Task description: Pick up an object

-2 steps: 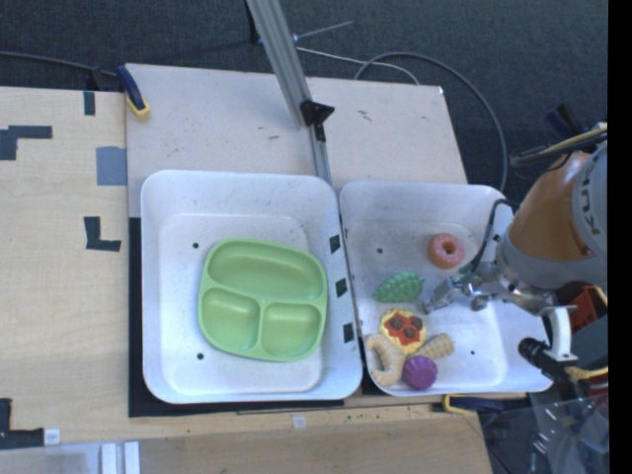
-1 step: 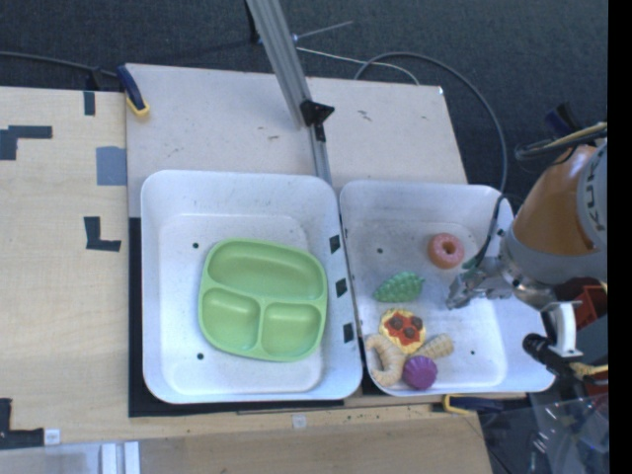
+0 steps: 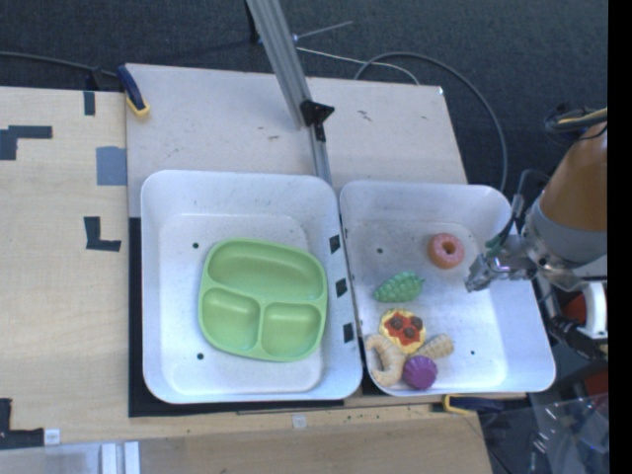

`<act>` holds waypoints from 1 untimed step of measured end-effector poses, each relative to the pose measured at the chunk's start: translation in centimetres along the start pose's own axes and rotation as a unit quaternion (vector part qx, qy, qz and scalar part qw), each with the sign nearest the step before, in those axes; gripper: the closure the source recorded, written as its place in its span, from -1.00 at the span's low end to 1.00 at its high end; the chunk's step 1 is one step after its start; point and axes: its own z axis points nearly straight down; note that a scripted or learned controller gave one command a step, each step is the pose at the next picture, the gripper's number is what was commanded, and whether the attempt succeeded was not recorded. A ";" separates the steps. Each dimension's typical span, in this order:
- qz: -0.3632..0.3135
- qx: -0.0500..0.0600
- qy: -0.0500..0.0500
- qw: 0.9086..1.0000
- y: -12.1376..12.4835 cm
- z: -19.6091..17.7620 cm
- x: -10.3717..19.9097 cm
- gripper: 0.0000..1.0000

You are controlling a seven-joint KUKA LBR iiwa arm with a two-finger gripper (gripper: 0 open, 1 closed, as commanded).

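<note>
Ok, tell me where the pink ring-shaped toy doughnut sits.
The pink ring-shaped toy doughnut lies in the right white bin, toward its far side, above the green grape bunch and just left of the gripper.

One fixed camera looks down from above the bench (image 3: pixel 59 265) at a slant, far enough to take in both the left bin (image 3: pixel 158 265) and the right bin (image 3: pixel 494 344), with dark floor beyond.

Dark carpet floor (image 3: pixel 118 18) beyond pale wooden bench (image 3: pixel 59 294); grey cables (image 3: pixel 474 107) trailing across floor; bright, even light.
</note>
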 end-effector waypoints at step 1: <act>-0.001 0.000 0.000 1.000 -0.4 -5.1 0.9 1.00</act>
